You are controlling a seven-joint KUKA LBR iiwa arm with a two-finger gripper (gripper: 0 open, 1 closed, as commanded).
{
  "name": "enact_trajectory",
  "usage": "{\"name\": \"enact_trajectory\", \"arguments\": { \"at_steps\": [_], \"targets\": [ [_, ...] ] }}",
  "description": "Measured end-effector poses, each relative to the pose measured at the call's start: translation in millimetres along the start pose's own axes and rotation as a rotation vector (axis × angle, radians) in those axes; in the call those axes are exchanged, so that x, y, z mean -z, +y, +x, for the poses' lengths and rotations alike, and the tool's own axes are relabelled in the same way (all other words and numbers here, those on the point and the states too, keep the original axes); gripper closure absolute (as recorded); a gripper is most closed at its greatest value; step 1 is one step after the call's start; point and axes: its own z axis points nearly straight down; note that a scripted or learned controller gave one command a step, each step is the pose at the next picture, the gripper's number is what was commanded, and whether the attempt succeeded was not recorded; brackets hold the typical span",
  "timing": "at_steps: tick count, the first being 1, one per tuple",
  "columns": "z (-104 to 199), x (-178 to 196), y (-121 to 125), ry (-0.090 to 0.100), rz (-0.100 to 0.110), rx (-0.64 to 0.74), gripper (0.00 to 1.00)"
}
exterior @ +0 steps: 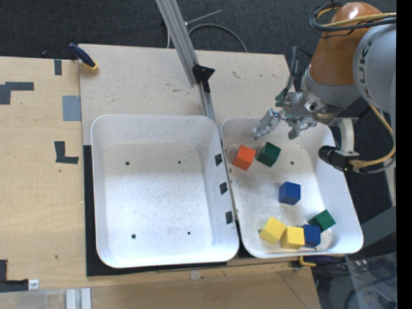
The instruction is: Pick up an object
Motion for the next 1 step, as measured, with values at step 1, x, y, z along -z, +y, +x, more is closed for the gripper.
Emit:
{"name": "enact_trajectory", "arguments": {
  "at_steps": [1],
  "targets": [
    [-0.2,0.0,0.0,0.0,0.0,0.0,0.0]
  ]
}}
